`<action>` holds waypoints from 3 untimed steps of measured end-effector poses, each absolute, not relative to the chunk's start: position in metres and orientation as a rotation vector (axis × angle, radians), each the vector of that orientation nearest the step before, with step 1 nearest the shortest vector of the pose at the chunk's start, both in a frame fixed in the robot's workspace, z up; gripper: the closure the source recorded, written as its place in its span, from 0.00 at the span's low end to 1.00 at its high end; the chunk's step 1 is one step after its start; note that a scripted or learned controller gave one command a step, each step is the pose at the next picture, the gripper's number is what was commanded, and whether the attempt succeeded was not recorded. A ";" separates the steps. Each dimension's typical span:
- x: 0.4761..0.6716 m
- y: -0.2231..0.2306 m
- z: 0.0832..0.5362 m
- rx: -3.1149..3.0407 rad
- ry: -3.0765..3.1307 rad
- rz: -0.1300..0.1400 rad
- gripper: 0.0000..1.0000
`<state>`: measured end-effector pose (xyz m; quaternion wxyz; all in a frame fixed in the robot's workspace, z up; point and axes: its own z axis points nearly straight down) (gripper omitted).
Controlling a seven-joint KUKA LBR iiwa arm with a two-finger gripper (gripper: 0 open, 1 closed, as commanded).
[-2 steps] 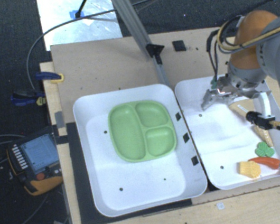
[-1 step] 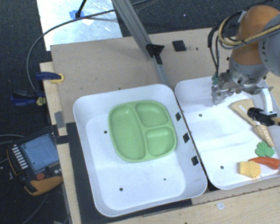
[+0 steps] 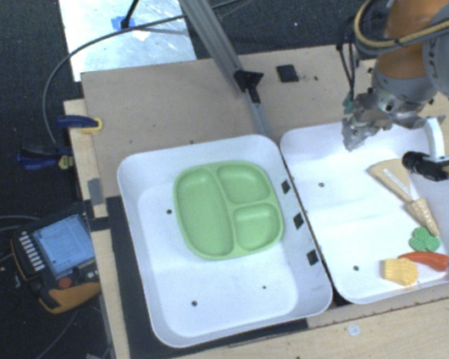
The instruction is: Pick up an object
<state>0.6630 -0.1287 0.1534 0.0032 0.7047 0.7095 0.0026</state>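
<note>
- The objects to pick lie in the right bin (image 3: 335, 223), gathered toward its lower right: a tan cone-shaped piece (image 3: 402, 190) lies at a slant on the bin's right side, with a small green item (image 3: 424, 239) just below its narrow end.
- Next to the green item is a red-orange piece (image 3: 426, 259), and a yellow block (image 3: 400, 271) sits just left of it, near the bin's lower edge.
- The gripper (image 3: 358, 134) hangs over the upper right corner of the right bin, well apart from those objects; nothing can be seen between its fingers (whether they stand wide or narrow, I cannot tell from this angle).
- The arm (image 3: 417, 28) enters from the upper right of the frame, its orange band showing above the wrist.
- The left bin (image 3: 163, 297) holds a green divided plate (image 3: 228, 208) with three compartments, set in the bin's upper middle.
- Both bins rest on a brown board (image 3: 159, 100).
- At the far left of the frame a handheld device with a blue screen (image 3: 60, 246) lies among cables.
</note>
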 end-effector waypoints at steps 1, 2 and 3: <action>0.659 -0.124 0.216 2.209 2.225 0.008 1.00; 0.660 -0.124 0.223 2.212 2.227 0.004 1.00; 0.660 -0.073 0.234 2.209 2.232 0.005 1.00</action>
